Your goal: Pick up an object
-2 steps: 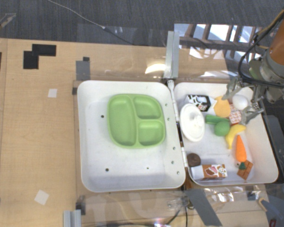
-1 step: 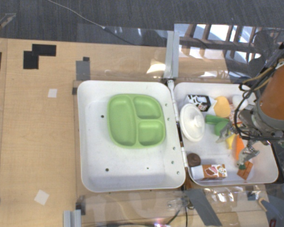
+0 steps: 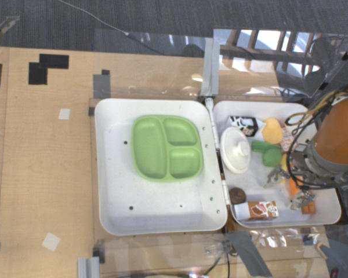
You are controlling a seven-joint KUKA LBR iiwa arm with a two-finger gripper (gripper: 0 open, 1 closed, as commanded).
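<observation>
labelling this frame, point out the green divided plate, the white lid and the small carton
green divided plate (image 3: 167, 148): camera view, centre ridge
white lid (image 3: 236, 150): camera view, its knob
small carton (image 3: 262, 209): camera view, top face

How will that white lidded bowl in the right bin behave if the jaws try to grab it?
The white bowl looks smooth and glossy, so probably slippery. Its wide round body may exceed the jaws' opening; the small knob on top seems the likelier grip. It leans on the bin wall, so a push may tip it.
</observation>
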